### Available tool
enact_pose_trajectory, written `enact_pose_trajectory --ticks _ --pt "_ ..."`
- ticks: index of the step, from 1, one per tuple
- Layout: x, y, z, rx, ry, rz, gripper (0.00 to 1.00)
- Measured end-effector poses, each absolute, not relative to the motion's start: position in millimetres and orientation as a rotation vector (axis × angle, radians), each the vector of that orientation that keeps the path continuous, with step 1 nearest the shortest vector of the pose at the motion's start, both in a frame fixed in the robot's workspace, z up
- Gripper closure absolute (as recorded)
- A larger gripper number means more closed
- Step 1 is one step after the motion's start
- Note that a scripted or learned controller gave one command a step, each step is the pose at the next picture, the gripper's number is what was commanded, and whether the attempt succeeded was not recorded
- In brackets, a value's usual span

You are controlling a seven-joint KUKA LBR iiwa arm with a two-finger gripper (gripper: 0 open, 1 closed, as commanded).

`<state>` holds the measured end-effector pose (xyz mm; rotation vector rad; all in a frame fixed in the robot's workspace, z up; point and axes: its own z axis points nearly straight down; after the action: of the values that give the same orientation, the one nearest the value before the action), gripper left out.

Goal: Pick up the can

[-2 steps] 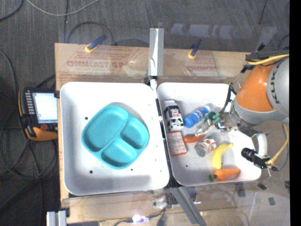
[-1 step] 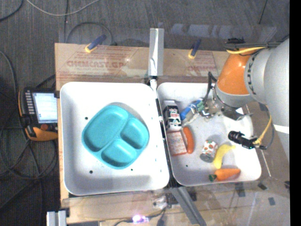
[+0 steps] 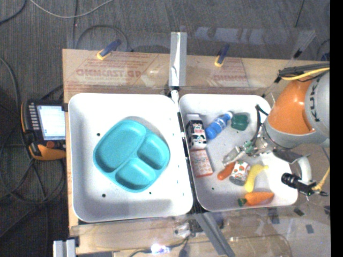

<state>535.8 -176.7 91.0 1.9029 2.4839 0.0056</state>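
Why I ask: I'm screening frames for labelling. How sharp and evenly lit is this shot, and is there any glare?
Camera view: soft overall, small items like the can blurry; even light with faint shadows in the white bins; the teal tray reads clearly; reflections on the clear sheet at the top; gripper details indistinct.

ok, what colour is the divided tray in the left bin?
Turquoise blue all over, no pattern. The divided tray shows clearly in the camera view, lying in the left bin.

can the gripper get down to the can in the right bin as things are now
Probably yes. The gripper hangs just above the can, whose top is uncovered, though the yellow banana and a carrot touch its sides and may crowd the fingers.
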Motion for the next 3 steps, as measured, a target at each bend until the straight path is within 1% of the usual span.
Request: enact_pose_trajectory --ticks 1,2,3 --pt "492.0 -157 92 1.889 2.484 0.01 0.0" --pt "492.6 -156 101 1.891 2.486 0.013 1.0" --pt "487.6 -218 160 2.063 2.369 -0.005 1.0"
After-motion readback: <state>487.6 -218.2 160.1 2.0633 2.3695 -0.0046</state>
